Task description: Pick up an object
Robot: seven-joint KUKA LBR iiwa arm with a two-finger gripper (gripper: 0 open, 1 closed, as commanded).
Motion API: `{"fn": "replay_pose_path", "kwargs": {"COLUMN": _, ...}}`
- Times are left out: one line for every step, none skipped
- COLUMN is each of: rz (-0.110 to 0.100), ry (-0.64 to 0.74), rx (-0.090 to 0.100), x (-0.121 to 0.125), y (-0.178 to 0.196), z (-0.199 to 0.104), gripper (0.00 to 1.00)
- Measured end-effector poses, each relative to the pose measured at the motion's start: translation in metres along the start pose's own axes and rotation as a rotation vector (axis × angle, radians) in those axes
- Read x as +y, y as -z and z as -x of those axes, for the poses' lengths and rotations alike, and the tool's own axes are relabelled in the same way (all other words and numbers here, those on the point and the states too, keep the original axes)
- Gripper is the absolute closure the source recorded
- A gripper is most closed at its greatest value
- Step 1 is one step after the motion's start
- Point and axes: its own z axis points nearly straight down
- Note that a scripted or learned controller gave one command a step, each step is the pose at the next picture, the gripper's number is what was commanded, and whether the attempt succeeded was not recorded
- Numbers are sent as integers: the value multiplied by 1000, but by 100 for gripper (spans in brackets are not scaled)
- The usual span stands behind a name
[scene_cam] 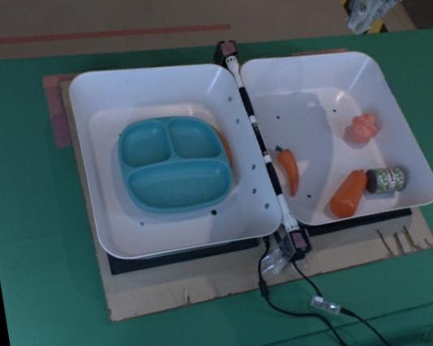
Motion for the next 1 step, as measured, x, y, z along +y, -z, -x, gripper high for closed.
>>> {"fn": "replay_pose_path", "kwargs": {"rz": 0, "ry": 0, "rx": 0, "x": 0, "y": 0, "z": 0, "gripper": 0}}
